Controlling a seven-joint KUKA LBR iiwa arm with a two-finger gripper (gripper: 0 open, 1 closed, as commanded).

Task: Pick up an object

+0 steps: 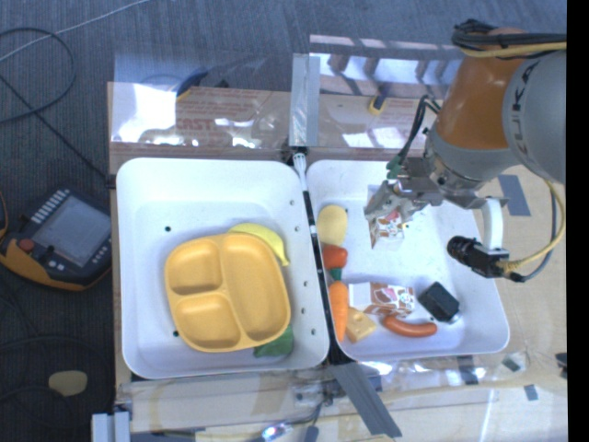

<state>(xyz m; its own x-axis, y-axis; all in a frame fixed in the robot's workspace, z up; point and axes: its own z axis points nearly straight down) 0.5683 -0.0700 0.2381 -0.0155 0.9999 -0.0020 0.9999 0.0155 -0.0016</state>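
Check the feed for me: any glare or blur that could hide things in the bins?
Camera view: bright glare streaks across the clear panels behind both bins; the right bin floor is evenly lit, its items sharp; the gripper area looks soft; the yellow tray is sharp, with a soft shadow.

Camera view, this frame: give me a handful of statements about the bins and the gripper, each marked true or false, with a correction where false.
1. The yellow divided tray lies in the left bin. True.
2. The gripper hangs over the left bin. False: it is over the right bin, above a small white packet.
3. The carrot lies by the right bin's left wall. True.
4. The black block sits in the left bin. False: it sits in the right bin, near the red sausage.
5. A handheld controller lies on the floor left of the bins. True.
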